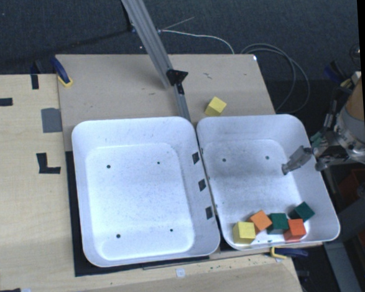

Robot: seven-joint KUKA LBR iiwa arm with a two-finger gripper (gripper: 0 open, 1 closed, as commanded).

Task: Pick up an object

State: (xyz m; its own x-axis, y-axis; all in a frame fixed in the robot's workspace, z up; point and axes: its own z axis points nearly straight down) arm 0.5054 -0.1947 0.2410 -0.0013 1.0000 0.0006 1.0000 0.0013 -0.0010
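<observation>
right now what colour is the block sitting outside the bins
Yellow; the block sits on the bench in the camera view.

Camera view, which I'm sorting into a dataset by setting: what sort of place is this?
Probably a robotics lab set up for grasping trials. Two shallow white bins sit side by side on a wooden bench, small coloured blocks are piled in the right bin's near corner, and the arm's end effector hangs over that bin.

Robotics lab setup: plywood tabletop (227,76) with black tape marks (44,162), two white bins (88,180), loose cables (276,57), slanted metal pole (153,41).
</observation>
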